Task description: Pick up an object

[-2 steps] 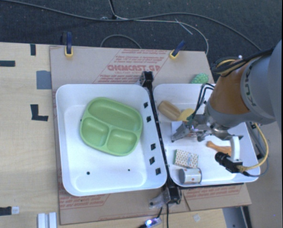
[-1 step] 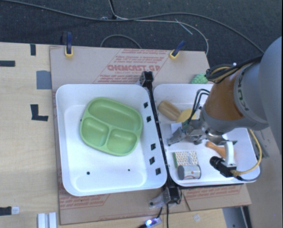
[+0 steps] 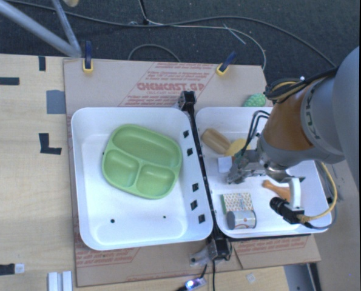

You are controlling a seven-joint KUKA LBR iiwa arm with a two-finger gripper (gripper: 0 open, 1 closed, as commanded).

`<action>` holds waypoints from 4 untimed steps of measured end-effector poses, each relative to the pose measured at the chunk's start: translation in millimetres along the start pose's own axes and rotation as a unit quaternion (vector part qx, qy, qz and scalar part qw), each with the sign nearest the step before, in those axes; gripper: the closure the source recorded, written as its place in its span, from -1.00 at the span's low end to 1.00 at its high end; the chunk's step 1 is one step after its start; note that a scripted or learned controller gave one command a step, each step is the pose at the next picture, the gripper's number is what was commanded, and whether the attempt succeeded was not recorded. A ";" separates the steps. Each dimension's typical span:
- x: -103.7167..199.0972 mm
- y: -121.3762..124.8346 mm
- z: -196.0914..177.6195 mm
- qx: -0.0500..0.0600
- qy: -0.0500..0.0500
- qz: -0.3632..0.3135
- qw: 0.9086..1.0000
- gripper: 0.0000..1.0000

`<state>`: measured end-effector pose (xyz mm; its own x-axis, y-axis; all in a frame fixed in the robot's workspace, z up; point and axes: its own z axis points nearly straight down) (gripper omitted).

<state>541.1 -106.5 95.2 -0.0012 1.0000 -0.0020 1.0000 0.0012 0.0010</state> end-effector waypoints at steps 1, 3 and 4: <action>-2.7 4.5 -62.3 -0.002 0.001 0.000 1.000 1.00; -6.4 -0.7 -144.8 -0.001 0.001 0.000 1.000 1.00; 40.4 -3.5 -137.5 0.001 0.001 -0.002 1.000 1.00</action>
